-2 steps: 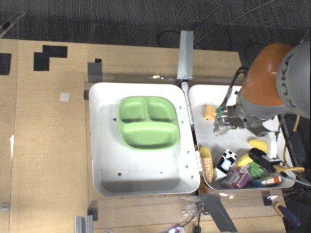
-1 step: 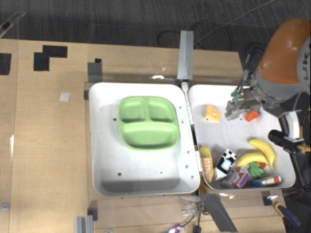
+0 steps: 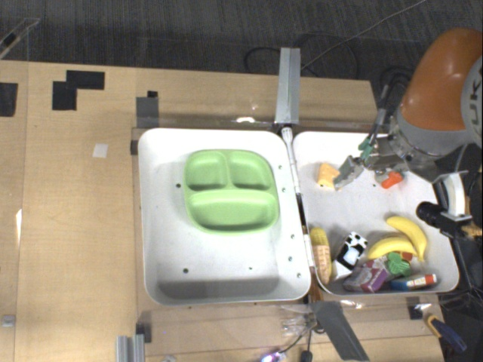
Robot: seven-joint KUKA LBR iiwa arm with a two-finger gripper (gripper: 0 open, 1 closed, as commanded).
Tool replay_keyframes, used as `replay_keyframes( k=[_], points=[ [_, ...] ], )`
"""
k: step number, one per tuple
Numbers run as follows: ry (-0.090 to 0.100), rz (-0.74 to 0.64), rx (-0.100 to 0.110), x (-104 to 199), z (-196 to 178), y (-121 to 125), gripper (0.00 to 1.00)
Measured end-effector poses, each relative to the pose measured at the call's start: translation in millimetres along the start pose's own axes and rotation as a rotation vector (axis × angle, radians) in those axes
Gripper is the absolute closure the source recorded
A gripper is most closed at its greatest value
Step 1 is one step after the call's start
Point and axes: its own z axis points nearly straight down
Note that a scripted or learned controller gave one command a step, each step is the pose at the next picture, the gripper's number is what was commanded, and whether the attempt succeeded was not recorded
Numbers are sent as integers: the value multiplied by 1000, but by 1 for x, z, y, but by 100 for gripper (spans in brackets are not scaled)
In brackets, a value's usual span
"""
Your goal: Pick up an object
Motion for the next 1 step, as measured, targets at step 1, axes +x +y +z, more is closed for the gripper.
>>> replay_keyframes(
  k=[1],
  points=[
    [0,-40,2,-62,124,72,0]
  ],
)
